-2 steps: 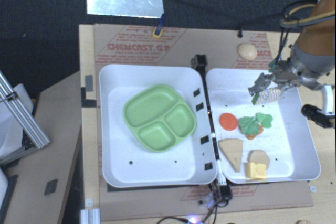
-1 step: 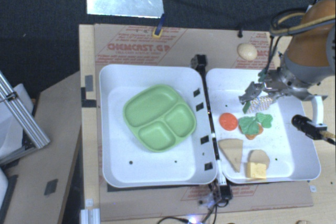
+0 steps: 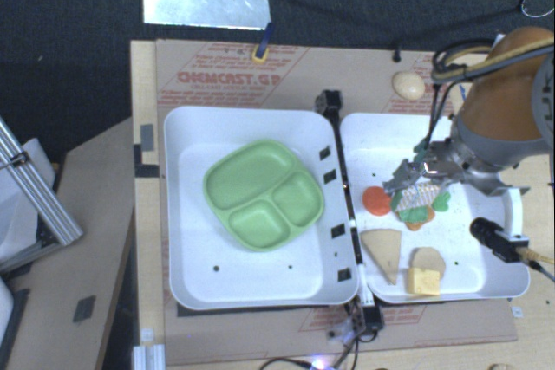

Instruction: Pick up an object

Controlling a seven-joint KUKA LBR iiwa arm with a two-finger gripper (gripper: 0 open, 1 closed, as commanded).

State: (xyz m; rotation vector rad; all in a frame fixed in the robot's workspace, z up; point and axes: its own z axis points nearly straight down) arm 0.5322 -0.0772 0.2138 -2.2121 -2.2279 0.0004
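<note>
Toy food (image 3: 414, 205) clustered mid right bin (image 3: 390, 139), pincer (image 3: 408, 178) just above it, grip seemingly unreadable, left bin's rim (image 3: 251, 113) clear.

pale green tray (image 3: 263, 195), white bins (image 3: 186, 212), orange-red round piece (image 3: 376, 201), yellow block (image 3: 424, 282).

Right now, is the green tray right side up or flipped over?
Right side up: the green tray lies flat in the left bin, its three compartments facing up.

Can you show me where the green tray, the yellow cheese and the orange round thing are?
green tray (image 3: 263, 193): camera view, on its middle ridge.
yellow cheese (image 3: 424, 281): camera view, on its top face.
orange round thing (image 3: 376, 201): camera view, on its middle.
</note>
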